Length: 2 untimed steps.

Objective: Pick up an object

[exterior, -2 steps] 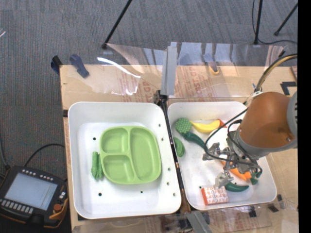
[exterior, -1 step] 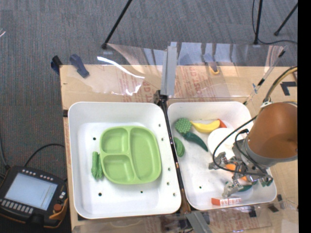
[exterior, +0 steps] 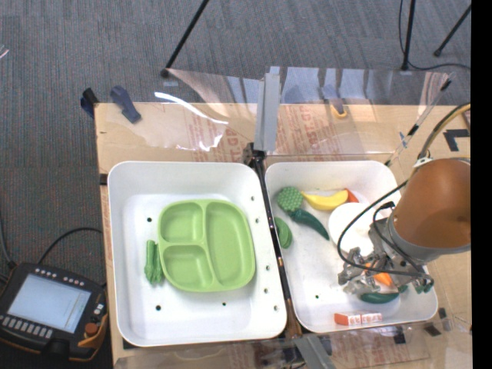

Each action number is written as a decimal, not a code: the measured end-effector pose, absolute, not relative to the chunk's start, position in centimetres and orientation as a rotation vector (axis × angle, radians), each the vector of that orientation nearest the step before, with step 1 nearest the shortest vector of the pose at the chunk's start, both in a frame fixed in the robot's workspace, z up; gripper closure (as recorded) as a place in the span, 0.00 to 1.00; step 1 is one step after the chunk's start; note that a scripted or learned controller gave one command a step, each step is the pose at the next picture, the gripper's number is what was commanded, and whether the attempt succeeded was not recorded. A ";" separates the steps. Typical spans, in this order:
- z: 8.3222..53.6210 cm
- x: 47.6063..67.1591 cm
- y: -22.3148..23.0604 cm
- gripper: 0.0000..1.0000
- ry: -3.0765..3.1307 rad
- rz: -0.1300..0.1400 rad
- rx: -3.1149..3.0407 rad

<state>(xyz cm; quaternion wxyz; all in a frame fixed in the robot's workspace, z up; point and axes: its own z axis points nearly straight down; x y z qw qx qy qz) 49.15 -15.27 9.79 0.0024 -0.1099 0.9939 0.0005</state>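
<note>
A: Status of the pick? Location of end effector [exterior: 382, 280]?

B: Low in right bin [exterior: 323, 167], near-right corner. Arm [exterior: 434, 206] in from the right, orange band above the wrist covering much of that corner.

A: Finger state?

B: Cannot tell. Cables and wrist hardware in the way; no clear gap or closure to record.

A: Anything gripped?

B: Nothing confirmed between the fingers. Small orange piece [exterior: 382, 277] and dark green piece [exterior: 378, 297] right at the tip, touching or just beside it; which one is the target, unclear.

A: Other candidates in that bin?

B: Yellow banana [exterior: 326, 200] and green brush-like toy [exterior: 300, 210] toward the far-left part, green pod [exterior: 283, 232] by the left wall, white round item [exterior: 347, 223] partly under the cables, small red-and-white box [exterior: 352, 319] at the near edge. All well apart from the tip except the white one, near it.

A: Left bin?

B: Left bin [exterior: 127, 183]: green divided plate [exterior: 206, 244], green bean pod [exterior: 153, 262] just beside it. Untouched.

A: Progress estimate?

B: Approach and descent apparently done. Secure grip unverified, lift not yet done. Task judged roughly midway at best.
</note>
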 end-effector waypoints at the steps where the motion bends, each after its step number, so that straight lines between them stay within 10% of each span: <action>1: 14.0 48.9 -16.7 1.00 3.073 0.001 -0.643; 2: 11.6 50.9 -10.8 1.00 3.045 0.008 -0.780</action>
